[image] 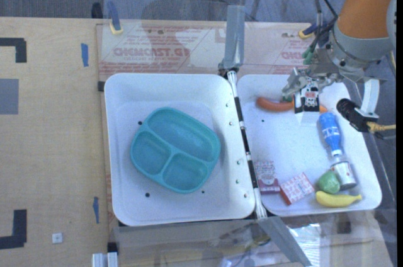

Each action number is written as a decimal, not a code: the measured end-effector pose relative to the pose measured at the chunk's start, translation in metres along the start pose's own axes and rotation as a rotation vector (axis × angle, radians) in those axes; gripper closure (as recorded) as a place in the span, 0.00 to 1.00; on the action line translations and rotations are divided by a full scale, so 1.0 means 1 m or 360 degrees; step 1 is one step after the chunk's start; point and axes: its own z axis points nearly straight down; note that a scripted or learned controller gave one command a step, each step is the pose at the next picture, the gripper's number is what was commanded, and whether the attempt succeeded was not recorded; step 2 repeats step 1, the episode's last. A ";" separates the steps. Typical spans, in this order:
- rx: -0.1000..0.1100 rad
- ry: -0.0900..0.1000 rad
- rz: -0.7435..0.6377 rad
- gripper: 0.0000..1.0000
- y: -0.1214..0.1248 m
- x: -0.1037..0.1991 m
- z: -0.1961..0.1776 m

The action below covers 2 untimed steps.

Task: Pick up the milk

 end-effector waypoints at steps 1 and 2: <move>-0.0004 -0.0002 -0.0177 1.00 -0.025 0.004 -0.096; -0.0004 -0.0002 -0.0177 1.00 -0.025 0.004 -0.096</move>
